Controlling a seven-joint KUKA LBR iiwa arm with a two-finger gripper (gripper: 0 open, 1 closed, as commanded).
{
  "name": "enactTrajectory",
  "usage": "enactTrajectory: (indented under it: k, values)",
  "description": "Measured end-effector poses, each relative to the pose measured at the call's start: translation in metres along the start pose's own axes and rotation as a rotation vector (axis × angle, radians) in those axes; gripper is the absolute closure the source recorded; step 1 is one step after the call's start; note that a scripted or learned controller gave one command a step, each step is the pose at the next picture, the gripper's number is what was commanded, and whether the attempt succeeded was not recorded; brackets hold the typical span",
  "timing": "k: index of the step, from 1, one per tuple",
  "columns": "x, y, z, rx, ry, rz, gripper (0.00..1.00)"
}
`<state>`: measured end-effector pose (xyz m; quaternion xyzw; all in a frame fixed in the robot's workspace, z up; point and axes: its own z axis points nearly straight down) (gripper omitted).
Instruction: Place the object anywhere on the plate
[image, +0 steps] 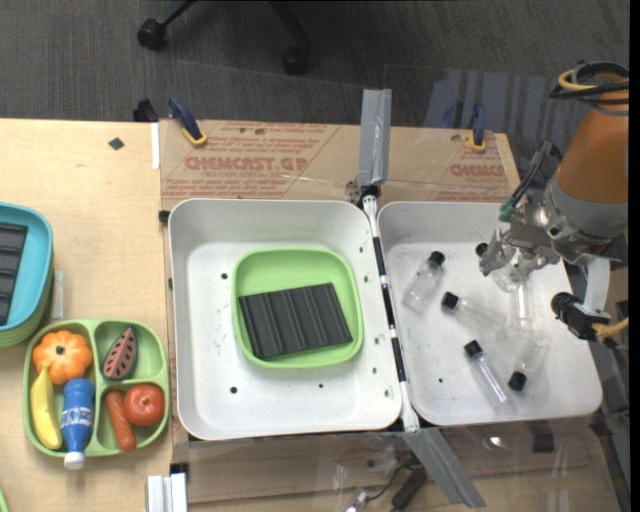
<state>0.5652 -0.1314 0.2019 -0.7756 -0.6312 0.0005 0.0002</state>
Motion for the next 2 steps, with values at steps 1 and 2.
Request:
enactTrajectory:
  k: [1, 2]
  values:
    - [0.0, 0.0, 0.0, 0.0, 0.0, 0.0, 0.0]
    - [0.069, -0.032, -0.052, 0.002, -0.002, 0.297, 0.0]
